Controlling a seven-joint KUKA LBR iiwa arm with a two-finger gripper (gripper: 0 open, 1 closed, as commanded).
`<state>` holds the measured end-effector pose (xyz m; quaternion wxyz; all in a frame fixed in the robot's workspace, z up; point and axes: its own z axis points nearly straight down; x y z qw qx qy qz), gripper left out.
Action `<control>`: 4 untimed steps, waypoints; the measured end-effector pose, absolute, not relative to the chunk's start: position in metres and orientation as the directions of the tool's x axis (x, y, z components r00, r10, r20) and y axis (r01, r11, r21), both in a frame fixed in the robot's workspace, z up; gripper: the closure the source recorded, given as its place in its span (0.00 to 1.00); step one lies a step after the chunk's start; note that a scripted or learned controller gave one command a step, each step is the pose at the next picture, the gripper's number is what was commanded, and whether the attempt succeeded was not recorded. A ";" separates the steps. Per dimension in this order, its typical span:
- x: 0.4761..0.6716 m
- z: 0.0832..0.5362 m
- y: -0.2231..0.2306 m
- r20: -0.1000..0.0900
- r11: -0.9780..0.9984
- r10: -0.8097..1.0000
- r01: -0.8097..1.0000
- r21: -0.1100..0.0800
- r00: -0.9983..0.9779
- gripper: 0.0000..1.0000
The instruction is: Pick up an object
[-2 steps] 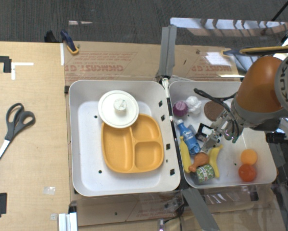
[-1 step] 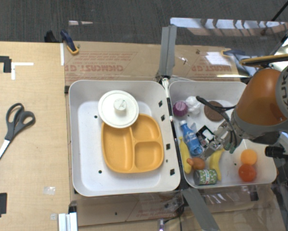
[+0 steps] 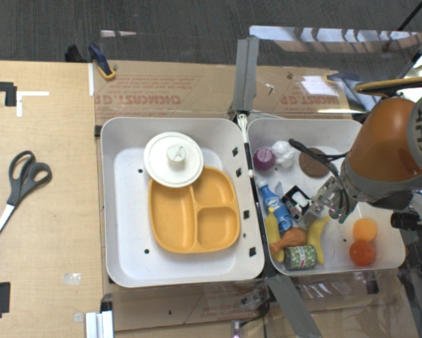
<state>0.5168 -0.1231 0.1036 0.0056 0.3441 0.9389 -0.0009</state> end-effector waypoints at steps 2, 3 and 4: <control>0.611 0.304 -0.094 -0.005 0.917 0.399 0.399 0.000 -0.917 1.00; 0.607 0.400 -0.174 -0.004 0.674 0.739 0.739 0.000 -0.674 1.00; 0.604 0.388 -0.222 -0.002 0.949 0.315 0.315 -0.001 -0.949 1.00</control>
